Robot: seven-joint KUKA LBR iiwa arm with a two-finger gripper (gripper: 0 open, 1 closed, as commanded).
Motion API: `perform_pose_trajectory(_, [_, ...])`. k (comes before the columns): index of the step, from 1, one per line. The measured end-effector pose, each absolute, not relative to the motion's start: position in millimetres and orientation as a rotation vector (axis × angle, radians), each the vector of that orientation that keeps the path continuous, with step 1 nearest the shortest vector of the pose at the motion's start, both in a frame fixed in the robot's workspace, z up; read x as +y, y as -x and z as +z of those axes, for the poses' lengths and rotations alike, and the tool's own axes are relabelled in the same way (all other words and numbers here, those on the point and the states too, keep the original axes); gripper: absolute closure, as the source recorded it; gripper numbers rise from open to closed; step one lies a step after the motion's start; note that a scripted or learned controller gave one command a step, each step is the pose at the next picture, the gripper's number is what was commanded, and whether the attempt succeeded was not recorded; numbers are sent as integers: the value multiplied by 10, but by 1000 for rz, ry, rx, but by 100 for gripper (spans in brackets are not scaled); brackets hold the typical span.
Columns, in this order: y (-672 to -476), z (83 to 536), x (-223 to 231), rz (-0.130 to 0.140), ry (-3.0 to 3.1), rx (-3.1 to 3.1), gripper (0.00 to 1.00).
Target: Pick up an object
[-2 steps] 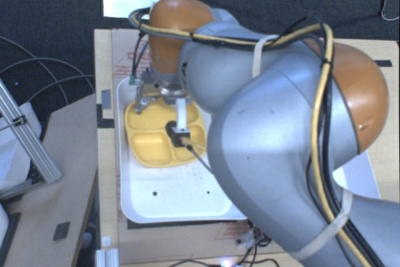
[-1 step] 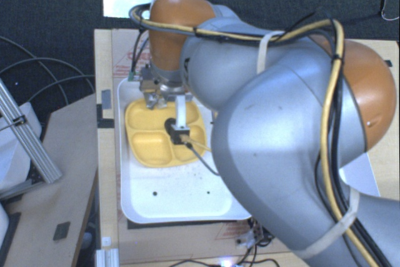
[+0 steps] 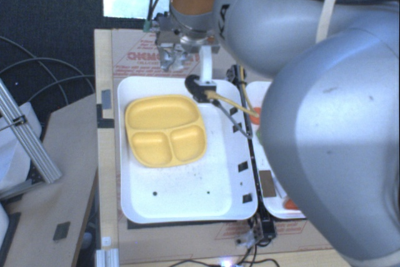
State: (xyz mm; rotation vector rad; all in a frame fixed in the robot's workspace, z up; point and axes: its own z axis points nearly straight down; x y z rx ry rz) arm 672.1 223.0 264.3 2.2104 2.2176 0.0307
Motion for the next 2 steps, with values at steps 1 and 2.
perform_pose_trajectory(1, [-6183, 3321, 2365, 16, -2211, 2229, 100])
perform_pose_trajectory(2, [-6688, 5105, 2334, 25, -2209, 2221, 100])
